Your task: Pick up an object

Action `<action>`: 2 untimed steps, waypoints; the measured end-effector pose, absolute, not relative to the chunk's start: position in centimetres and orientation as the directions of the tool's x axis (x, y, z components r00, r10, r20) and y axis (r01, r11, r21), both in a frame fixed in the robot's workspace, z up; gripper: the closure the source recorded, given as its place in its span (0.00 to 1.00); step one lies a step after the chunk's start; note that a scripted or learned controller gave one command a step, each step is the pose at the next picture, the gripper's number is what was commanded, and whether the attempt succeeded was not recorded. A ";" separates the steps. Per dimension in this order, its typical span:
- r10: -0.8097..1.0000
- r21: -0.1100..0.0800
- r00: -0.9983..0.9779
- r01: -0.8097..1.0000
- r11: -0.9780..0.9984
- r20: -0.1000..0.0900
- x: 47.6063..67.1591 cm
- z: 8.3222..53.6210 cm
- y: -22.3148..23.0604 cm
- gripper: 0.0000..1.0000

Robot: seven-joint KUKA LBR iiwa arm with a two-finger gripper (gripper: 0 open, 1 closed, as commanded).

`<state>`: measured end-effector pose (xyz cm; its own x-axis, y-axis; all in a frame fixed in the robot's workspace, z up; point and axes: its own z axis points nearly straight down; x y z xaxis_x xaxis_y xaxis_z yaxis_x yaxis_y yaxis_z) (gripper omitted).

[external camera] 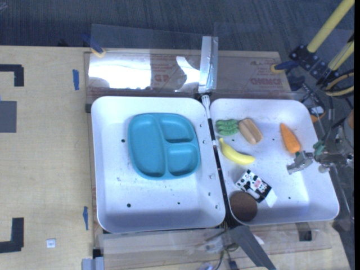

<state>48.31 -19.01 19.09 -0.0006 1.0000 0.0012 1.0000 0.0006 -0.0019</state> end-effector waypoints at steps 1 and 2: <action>0.999 -0.004 0.042 0.999 -0.042 0.001 52.2 13.9 -19.2 0.00; 0.999 0.001 0.042 0.999 -0.042 0.000 52.3 14.2 -19.2 0.00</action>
<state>52.27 -19.24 14.15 0.0423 0.9991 -0.0004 0.9991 -0.0422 0.0009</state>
